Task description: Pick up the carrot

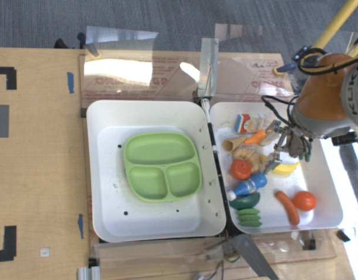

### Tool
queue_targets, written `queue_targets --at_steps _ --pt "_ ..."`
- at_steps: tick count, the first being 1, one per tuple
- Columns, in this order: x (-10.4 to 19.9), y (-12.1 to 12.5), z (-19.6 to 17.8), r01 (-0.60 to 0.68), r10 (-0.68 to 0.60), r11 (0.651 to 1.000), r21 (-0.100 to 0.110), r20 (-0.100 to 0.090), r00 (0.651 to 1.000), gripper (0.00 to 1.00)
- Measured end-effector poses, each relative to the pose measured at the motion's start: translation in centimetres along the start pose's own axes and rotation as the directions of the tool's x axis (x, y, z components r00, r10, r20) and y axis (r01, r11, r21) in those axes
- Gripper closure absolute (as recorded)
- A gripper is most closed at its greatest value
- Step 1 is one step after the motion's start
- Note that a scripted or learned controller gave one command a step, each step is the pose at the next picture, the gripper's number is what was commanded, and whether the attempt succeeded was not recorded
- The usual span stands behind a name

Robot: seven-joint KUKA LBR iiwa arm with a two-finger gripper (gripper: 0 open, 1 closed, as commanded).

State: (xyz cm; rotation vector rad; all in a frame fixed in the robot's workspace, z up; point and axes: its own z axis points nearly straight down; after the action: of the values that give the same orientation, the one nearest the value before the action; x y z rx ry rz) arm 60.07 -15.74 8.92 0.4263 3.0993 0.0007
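The carrot (256,137) lies among toy foods in the right bin (330,182); a green tray (162,166) occupies the left bin (103,156); the end effector's (282,147) opening cannot be told.

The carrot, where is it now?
The carrot lies in the right bin, near its far side, between the small carton and the croissant, beside the hand.

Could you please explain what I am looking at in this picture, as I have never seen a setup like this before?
One camera looks down at a slant on a bench with two shallow white bins. The left bin holds a green divided plate. The right bin holds toy food, including a small orange carrot, a tomato and a blue bottle. The grey and orange machine on the right is a robot arm; its gripper hangs just beside the carrot. I see nothing between its fingers.
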Motion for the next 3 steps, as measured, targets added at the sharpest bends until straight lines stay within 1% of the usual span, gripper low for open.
queue_targets --at_steps 1,2,3 --pt "-3.7 3.1 0.1 -0.053 0.055 0.998 0.024 -0.062 0.997 0.0" --pt "-3.4 5.6 0.1 -0.238 0.24 0.971 0.033 -0.052 0.969 0.0" --pt "-4.3 6.0 -1.3 -0.237 0.237 0.971 0.014 -0.006 0.972 1.0"
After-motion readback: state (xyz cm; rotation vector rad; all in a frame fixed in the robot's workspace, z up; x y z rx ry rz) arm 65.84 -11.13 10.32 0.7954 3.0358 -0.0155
